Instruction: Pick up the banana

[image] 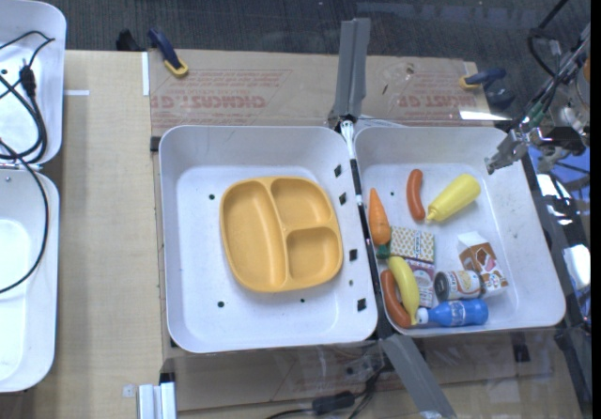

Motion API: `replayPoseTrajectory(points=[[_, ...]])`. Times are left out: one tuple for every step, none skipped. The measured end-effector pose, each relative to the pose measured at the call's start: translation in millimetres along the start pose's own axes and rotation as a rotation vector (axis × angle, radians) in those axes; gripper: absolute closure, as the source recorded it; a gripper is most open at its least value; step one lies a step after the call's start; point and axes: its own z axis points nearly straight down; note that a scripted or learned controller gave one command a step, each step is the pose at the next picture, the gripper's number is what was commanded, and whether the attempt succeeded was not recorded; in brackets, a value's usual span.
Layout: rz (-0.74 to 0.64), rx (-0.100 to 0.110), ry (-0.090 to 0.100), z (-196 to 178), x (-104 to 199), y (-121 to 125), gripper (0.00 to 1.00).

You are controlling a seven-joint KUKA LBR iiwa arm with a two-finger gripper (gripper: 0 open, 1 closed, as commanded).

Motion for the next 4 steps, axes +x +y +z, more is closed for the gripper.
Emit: replayPoseTrajectory(points=[[-0.297,-0.015,-0.005,114,-12,28,0.00],[-0.331,-0.030,-0.006,127,-10,42,0.00],[-0.332,-0.038,-0.012,115,-11,44,1.00],[-0.332,-0.037,-0.012,116,-11,44,0.00]])
